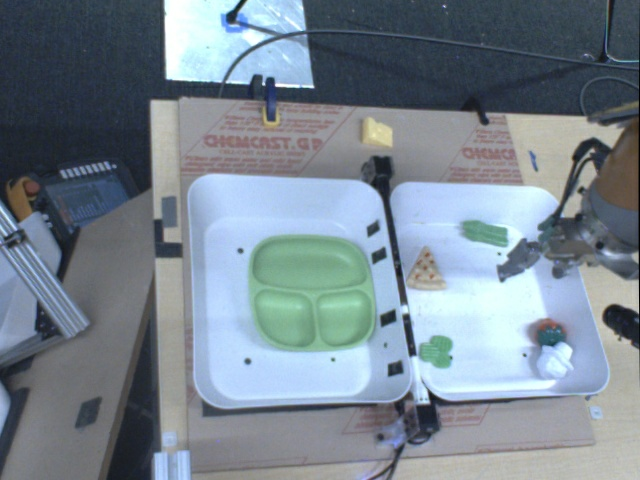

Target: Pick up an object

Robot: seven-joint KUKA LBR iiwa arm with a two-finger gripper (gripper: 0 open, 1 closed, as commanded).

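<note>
Nothing is being carried yet: the gripper (518, 264) is hanging, fingers seemingly parted and bare, near the right bin's (580, 378) right edge, with the pizza slice (426, 269) and green toy (485, 233) lying unpicked.

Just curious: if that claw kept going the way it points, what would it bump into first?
Probably the pizza slice toy, which lies left of the claw across bare bin floor. The claw's height is unclear, so it might pass above.

Pale green divided plate (307, 290) seen in white left bin (215, 208). In white right bin (470, 363): orange-tan dotted pizza slice (426, 270), two green toys (485, 233) (436, 350), white-teal-red toy (551, 348). Yellow block (377, 132) above bins.
</note>
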